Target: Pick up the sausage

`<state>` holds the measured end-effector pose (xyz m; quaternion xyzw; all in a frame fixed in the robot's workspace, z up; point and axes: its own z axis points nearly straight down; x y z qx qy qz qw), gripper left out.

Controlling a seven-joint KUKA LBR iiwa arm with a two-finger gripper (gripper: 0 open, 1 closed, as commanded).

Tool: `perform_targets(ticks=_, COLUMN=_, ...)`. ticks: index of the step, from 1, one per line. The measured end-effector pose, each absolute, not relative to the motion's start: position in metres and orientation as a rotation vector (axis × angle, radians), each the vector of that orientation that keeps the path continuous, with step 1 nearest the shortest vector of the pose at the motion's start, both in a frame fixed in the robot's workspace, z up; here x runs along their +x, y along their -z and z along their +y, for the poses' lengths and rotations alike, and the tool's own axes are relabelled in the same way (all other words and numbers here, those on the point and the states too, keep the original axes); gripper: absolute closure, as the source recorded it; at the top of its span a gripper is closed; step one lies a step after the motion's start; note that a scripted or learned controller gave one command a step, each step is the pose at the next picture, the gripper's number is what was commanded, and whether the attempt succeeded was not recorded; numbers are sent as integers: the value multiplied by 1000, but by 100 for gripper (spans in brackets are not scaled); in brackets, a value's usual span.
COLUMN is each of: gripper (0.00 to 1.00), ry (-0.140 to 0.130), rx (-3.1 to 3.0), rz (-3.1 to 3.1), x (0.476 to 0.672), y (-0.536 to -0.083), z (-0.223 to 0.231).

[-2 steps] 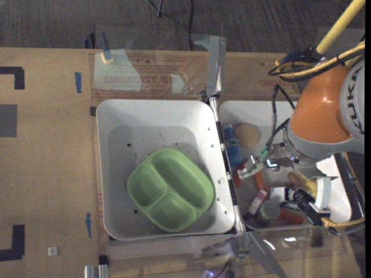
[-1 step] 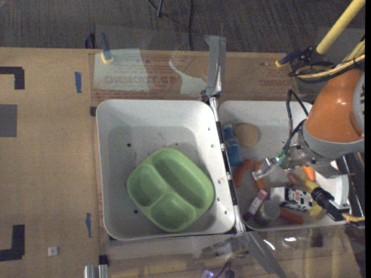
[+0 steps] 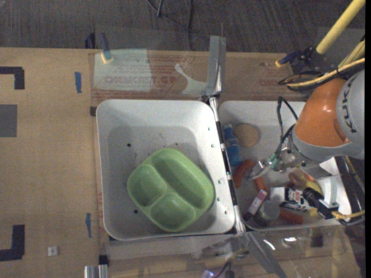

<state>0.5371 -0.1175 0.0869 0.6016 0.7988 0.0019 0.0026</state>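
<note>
A reddish-orange sausage (image 3: 243,171) lies in the right bin (image 3: 264,112), close to its left wall. My gripper (image 3: 271,165) hangs low over the bin, just right of the sausage and near its right end. The orange band of the arm (image 3: 322,123) rises above and to the right of it. From this angle I see nothing held in the gripper.
The right bin also holds a blue bottle (image 3: 232,146), a tan round item (image 3: 247,134), a dark marker (image 3: 257,201), a round can (image 3: 268,212) and several small packets (image 3: 301,198). A green divided plate (image 3: 170,189) sits in the left bin (image 3: 116,126).
</note>
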Motion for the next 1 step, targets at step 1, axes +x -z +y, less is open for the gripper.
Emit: perform_targets(ticks=1, gripper=100, ry=-10, rx=1891, rz=2499, x=538, y=-98, z=-119)
